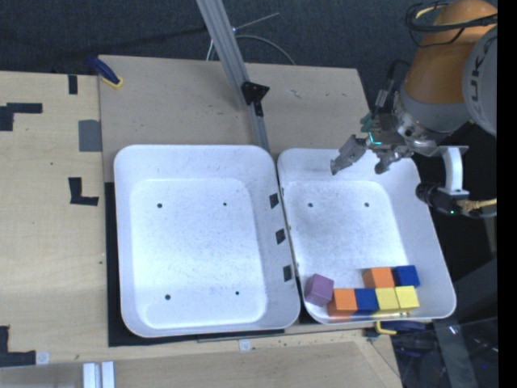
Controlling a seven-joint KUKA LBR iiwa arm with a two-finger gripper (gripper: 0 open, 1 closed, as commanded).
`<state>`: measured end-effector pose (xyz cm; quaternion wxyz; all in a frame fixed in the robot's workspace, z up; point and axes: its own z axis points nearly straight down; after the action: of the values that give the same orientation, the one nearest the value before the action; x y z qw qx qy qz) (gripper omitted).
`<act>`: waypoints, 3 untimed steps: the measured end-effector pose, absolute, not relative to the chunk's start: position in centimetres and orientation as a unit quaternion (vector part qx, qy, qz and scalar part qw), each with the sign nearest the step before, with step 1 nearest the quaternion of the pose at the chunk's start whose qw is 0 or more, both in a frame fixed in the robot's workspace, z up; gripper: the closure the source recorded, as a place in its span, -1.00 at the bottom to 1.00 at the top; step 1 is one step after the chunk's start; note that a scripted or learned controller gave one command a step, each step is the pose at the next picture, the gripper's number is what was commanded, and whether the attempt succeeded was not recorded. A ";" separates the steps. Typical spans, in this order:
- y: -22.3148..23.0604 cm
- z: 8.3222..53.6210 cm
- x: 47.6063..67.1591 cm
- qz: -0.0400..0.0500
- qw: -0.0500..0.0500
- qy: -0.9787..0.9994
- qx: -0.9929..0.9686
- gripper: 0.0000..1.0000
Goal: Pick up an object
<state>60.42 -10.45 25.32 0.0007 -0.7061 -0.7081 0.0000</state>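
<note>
- Blocks (373, 291) lie clustered along the right bin's (420, 217) near edge, untouched
- Gripper (359, 162) hovers spread and empty over the far edge; grasp not yet begun

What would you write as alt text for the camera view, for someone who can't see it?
A grey and orange robot arm holds its open gripper above the far rim of the right white bin, gripping nothing. Small purple, orange, blue and yellow blocks cluster in that bin's near corner; the left white bin sits alongside it.
</note>
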 end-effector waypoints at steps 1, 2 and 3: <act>-9.0 18.0 63.2 0.003 0.002 -0.708 -0.706 -1.00; -12.2 13.9 57.3 0.004 0.003 -0.706 -0.708 -1.00; -9.2 10.0 57.4 0.002 0.002 -0.708 -0.706 -1.00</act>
<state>57.35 -9.22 10.04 0.0024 -0.7062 -0.7080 0.0020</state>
